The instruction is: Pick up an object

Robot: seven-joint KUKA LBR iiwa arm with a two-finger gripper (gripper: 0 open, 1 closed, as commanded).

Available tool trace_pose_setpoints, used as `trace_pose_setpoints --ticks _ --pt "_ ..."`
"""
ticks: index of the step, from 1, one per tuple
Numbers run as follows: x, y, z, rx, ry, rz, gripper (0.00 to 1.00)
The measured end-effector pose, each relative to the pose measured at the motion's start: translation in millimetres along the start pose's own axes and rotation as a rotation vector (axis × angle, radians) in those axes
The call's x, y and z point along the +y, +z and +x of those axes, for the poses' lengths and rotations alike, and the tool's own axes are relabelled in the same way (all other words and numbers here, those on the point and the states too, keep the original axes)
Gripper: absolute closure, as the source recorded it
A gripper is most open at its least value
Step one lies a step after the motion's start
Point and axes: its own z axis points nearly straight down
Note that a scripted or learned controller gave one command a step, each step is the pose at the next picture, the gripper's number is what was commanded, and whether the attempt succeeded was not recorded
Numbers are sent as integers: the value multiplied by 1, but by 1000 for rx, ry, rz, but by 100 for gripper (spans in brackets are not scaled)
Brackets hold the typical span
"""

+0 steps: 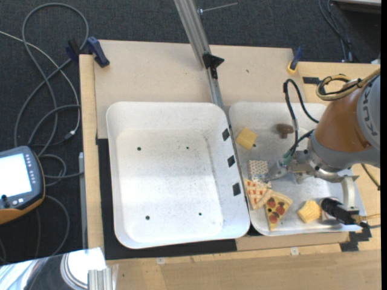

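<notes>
Bright, even light falling from above. Left bin (169, 174) glaring near white, floor speckle barely showing. Soft shadow lying under arm (344, 132) across right bin (266, 110). Desk (157, 71) washing out pale. Dark carpet (36, 71) staying readable. Slight overall softness; small objects lacking fine detail.

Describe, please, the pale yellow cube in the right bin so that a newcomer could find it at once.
Start at the right bin, the one the grey and orange arm reaches over. Near its left wall, towards the far end, lies the yellow cube, alone on bare white floor. Unlike the yellow block near the bin's front edge, it has no patterned pizza slices beside it.
</notes>
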Motion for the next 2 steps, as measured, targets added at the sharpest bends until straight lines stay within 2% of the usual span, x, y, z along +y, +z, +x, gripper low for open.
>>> trace_pose_setpoints --ticks 1,2 --pt "1 -11 1 0 -1 -3 100" --pt "-2 -54 2 -2 -4 -1 100"
